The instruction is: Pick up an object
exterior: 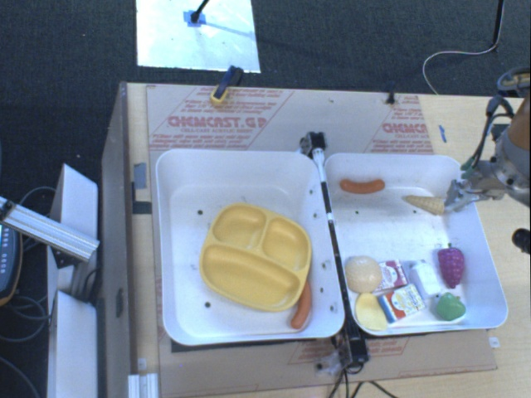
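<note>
Two white bins: left bin (178,222) with yellow divided tray (255,255) and sausage (303,307); right bin (489,293) with sausage (362,186), cone (425,203), assorted toy foods; gripper (459,194) beside the cone

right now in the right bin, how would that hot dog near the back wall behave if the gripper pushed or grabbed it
The hot dog is a smooth rounded cylinder lying flat, so a sideways push would probably roll it. It looks like a small plastic toy, likely light and stiff. Its glossy skin may slip between the fingers of the gripper.
</note>
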### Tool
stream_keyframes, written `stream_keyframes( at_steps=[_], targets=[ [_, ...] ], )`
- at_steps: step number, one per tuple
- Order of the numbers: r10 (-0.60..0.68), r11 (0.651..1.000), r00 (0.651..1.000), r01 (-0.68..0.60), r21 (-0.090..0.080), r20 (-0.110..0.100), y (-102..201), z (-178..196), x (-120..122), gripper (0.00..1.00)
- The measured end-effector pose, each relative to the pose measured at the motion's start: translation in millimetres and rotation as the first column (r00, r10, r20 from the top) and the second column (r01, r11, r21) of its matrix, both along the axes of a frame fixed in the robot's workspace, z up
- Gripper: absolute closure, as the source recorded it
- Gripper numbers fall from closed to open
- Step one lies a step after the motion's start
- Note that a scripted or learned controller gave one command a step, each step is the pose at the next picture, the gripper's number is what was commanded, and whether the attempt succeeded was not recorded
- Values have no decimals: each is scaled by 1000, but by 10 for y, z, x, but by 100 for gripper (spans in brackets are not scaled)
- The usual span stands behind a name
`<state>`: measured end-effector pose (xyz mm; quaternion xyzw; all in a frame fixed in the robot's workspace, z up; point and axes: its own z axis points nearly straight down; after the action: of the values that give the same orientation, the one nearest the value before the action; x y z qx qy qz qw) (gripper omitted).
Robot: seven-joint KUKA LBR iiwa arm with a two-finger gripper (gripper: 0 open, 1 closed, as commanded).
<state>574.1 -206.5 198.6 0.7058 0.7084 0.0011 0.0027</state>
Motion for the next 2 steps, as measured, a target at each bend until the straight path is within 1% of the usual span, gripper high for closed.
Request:
stream_keyframes(
  at_steps=[1,2],
  targets=[
    [0,1000,1000,0,3,-5,8,-911,358,100],
    [-2,1000,1000,2,1,-2,-1,-742,202,100]
  ],
)
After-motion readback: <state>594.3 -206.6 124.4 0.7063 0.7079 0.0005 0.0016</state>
